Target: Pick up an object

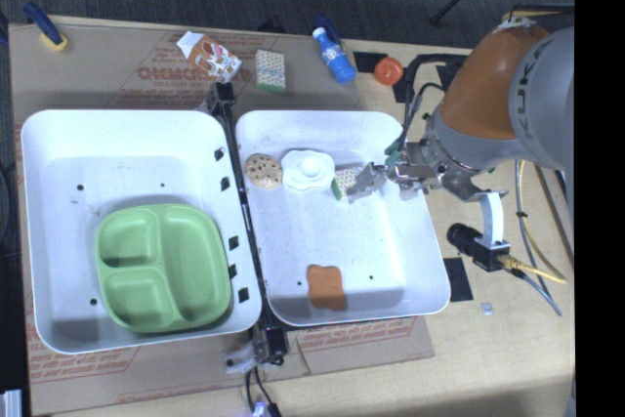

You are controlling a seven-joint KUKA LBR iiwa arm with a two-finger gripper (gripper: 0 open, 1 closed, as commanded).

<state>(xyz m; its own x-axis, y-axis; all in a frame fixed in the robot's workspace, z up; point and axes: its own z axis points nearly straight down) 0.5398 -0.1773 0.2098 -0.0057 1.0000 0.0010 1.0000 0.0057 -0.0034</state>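
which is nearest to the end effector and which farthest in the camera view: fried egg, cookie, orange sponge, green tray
From the end effector, in the right bin:
1. Fried egg, just to its left along the bin's far side.
2. Cookie, further left, by the divider. The orange sponge, at the near wall, is about as far; too close to call.
3. Green tray, in the left bin.

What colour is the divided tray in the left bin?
Light green, seen plainly in the camera view: the tray lies in the white left bin.
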